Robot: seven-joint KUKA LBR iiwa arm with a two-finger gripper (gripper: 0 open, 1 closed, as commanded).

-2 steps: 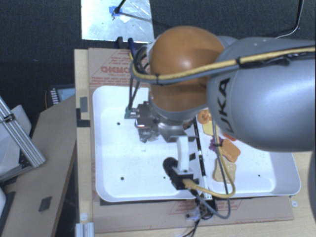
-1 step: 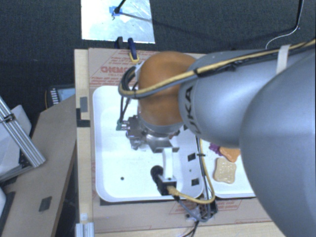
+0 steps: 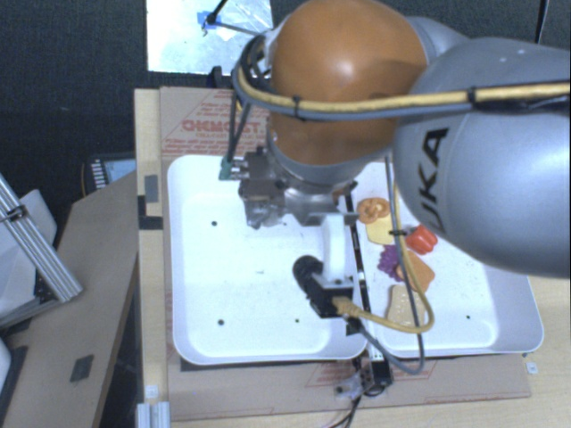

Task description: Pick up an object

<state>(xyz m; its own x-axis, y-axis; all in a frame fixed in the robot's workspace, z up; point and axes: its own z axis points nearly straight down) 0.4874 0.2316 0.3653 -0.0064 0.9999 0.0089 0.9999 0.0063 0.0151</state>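
My gripper (image 3: pixel 261 205) hangs over the back middle of the left white bin (image 3: pixel 223 310), under the arm's big orange band, and nothing shows beneath it. The right bin (image 3: pixel 486 324) holds toy food along its left side: an orange ring-shaped piece (image 3: pixel 373 209), a yellow wedge (image 3: pixel 381 232), a red pepper (image 3: pixel 422 239), a purple grape bunch (image 3: pixel 389 259), an orange-brown piece (image 3: pixel 419 275) and a pale beige piece (image 3: pixel 403 307). The arm covers the back of the right bin.
Both bins rest on a cardboard sheet (image 3: pixel 201 123) with red print. An aluminium frame (image 3: pixel 36 252) stands off the bench at the left. A shiny foil sheet (image 3: pixel 192 25) lies behind the bins.
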